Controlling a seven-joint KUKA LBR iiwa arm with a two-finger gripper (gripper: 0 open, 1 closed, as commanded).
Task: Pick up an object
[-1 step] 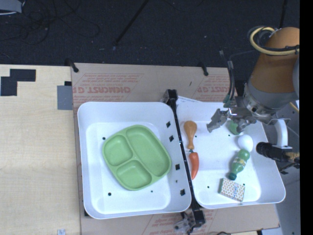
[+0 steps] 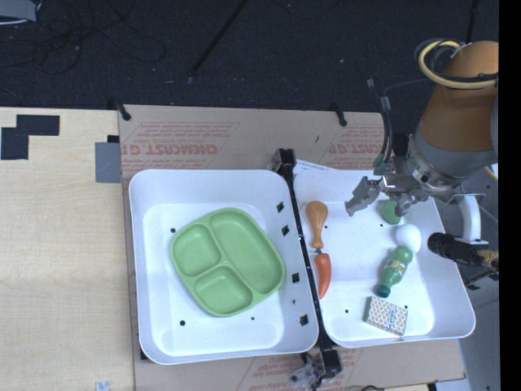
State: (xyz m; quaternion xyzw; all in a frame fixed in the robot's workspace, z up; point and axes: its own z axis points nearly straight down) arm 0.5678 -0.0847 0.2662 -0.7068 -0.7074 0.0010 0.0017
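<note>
My gripper (image 2: 384, 201) hangs over the back of the right bin (image 2: 456, 320), and its fingers stand open. A small green round object (image 2: 391, 213) lies just under it, partly hidden, not gripped. A white egg (image 2: 408, 237) sits a little in front of that. Below the egg lies a green bottle (image 2: 393, 271), and a small patterned box (image 2: 386, 316) rests near the bin's front. A brown drumstick (image 2: 316, 221) and an orange-red carrot (image 2: 323, 274) lie along the bin's left wall.
The left bin (image 2: 155, 316) holds a green divided plate (image 2: 226, 261). A black divider (image 2: 298, 251) runs between the bins. A black handle-like part (image 2: 456, 249) juts in at the right bin's right edge. Bare white floor shows in the right bin's middle.
</note>
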